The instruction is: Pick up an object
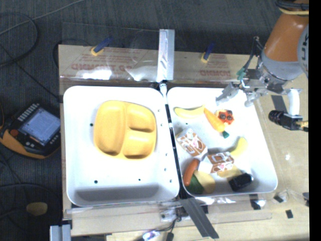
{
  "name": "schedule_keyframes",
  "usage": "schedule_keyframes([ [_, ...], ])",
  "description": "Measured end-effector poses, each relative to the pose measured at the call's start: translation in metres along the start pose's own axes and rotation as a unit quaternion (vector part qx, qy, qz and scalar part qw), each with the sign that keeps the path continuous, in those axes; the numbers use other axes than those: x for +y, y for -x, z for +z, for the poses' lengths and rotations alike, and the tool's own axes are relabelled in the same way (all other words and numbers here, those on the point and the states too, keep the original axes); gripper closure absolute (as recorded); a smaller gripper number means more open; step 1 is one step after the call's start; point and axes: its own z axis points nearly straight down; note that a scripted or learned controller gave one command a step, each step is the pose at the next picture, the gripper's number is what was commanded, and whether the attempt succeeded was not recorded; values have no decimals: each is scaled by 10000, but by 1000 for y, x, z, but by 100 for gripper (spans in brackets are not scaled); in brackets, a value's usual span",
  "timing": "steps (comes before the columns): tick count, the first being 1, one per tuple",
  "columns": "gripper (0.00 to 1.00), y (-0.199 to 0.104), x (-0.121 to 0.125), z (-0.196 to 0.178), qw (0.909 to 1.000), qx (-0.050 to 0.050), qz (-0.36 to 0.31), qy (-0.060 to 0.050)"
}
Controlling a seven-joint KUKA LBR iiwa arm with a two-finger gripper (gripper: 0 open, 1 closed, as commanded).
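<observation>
Nearest the lens, at the bottom edge of the counter [70,59], a grey metal bar [200,220] slants beneath the two white bins. Above it, the right bin [268,164] holds a scatter of small toy foods. Along its front edge lie a black block [241,181], a carrot [190,170] with a green piece [195,186] at its lower end, and a pale yellow wedge [206,181] touching them. Two little red-and-white printed cartons sit further in, one [191,143] near the bin's left wall and the other [220,162] toward the middle. A small banana [238,146] curves just beside the second carton. Toward the back lie a pale banana [188,111] and an orange wedge [213,119], with a red-and-black piece [226,116] touching the wedge and a small dark green bit [225,133] just below it. The left bin [80,185] carries one large yellow divided tray [125,129], roughly centred. The arm [286,39], with its orange band, reaches in from the right, and the hand [238,90] hangs over the back right part of the right bin, above the red-and-black piece and apart from it; its two fingers are spread and nothing sits between them. Off the counter to the left, a black-and-orange pendant with a screen [32,129] rests on the dark carpet.
</observation>
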Motion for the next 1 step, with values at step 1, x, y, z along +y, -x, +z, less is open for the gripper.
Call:
schedule_keyframes([
  [1,0,-60,-25,3,9893,-2,-1456,3],
])
